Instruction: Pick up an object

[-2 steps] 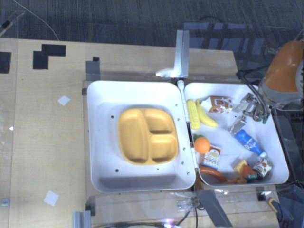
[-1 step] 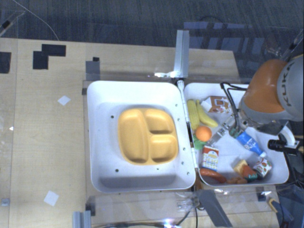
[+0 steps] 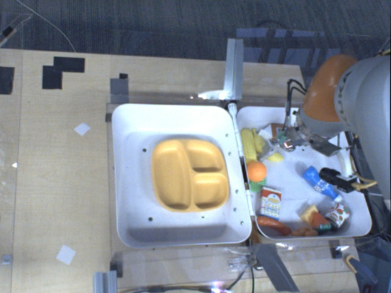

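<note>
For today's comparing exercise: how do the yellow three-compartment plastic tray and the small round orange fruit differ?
The yellow three-compartment plastic tray is far bigger than the small round orange fruit. The tray is flat and divided; the fruit is a ball. The tray lies in the left white bin, the fruit in the right white bin among other items. Both rest untouched.

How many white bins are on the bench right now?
2. The left bin holds a yellow divided tray; the right bin holds the small items, with the gripper over its back part.

Tray point(image 3: 186, 174) in left bin point(image 3: 131, 218).
</note>
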Robot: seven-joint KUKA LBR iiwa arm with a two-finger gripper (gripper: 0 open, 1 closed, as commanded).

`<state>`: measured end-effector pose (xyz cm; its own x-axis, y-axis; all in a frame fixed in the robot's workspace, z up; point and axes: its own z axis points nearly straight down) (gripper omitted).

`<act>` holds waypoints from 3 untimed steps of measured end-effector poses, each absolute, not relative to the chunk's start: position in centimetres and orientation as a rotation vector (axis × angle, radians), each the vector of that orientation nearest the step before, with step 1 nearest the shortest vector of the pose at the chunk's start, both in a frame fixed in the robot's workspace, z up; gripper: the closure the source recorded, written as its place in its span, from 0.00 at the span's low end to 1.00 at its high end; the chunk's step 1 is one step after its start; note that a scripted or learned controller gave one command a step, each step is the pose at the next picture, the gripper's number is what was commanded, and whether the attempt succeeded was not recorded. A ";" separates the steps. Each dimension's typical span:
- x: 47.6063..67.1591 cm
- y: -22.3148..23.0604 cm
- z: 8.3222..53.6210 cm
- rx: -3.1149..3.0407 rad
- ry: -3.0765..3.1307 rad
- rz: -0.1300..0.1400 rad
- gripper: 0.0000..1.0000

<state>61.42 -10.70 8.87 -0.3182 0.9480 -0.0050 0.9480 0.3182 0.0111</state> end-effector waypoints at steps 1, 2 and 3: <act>61.7 -10.7 10.3 1.810 2.541 0.014 1.00; 64.8 -6.7 18.8 2.118 2.310 0.010 1.00; 64.6 -3.6 18.6 2.312 2.122 0.006 1.00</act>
